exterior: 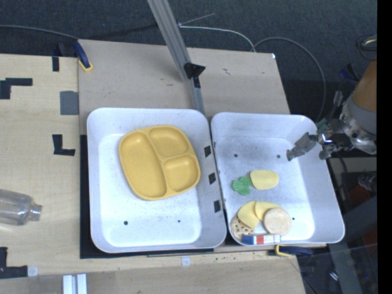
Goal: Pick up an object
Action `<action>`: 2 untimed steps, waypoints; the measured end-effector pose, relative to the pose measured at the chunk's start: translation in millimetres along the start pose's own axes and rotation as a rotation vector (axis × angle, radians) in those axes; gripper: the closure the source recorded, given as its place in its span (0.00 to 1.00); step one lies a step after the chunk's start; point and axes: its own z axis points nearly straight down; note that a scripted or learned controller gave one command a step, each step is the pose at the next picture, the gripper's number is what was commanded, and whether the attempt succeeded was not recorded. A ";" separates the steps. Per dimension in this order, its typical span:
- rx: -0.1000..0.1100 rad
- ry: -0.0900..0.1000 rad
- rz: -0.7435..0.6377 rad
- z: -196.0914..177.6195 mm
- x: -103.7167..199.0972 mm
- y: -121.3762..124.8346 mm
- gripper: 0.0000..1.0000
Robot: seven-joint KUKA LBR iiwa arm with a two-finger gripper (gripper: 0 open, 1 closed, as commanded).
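My gripper (312, 149) hangs over the right rim of the right bin (269, 130), open, with nothing between its fingers. In that bin, left of and below the gripper, lie a yellow oval piece (264, 179) and a small green leafy piece (242, 185) touching it. At the bin's front sit two yellow slices (252, 212), a tan round biscuit (277, 221), a waffle-patterned biscuit (239, 229) and a red, white and blue marker (260, 239). A yellow divided plate (160, 161) lies in the left bin (104, 213).
A slanted metal pole (173, 29) ends at the bins' back edge. A clear plastic bottle (15, 207) lies on the bench at far left. Thin cables (288, 45) run behind the right bin.
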 end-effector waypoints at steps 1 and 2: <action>-0.001 0.001 -0.002 -9.7 1.2 0.5 1.00; 0.001 -0.001 -0.001 -0.4 24.9 14.4 1.00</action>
